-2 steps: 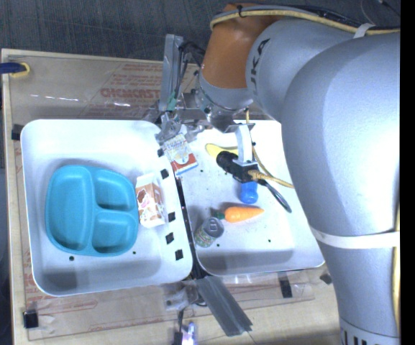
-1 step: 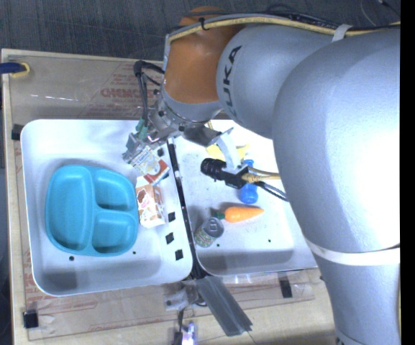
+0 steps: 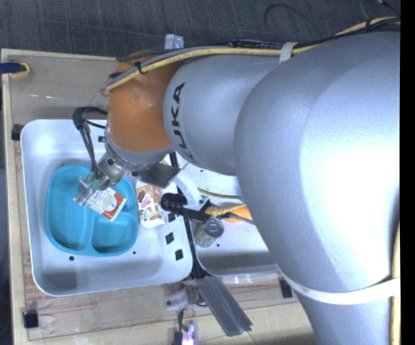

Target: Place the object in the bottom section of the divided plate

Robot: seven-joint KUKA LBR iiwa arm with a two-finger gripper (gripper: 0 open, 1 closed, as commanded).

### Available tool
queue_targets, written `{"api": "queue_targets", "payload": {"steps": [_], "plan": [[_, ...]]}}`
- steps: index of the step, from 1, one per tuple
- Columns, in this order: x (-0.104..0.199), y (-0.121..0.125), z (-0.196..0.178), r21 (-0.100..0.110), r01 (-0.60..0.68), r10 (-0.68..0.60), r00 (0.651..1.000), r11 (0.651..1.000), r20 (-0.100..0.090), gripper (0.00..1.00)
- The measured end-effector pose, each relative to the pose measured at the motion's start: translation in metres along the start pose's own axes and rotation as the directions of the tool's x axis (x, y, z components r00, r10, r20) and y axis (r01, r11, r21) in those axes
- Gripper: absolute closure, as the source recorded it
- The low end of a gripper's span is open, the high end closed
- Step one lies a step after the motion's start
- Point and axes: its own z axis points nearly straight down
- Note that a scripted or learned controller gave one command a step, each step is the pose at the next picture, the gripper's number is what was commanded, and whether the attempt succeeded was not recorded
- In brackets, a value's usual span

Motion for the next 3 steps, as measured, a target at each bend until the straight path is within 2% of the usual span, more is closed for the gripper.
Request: {"api": "queue_targets", "payload": {"steps": [1,2,3], "plan": [[0.022,-0.025,0.064,-0.036,0.004,-0.003,1.0,0.999,0.016,1.0],[0.013,-0.032,0.056,-0.025,0.311,-0.31,0.95,0.95,0.018,1.0],[-0.015,0.023,0.074,-0.012,0.341,-0.341,0.94,0.94,0.006,1.0]]}}
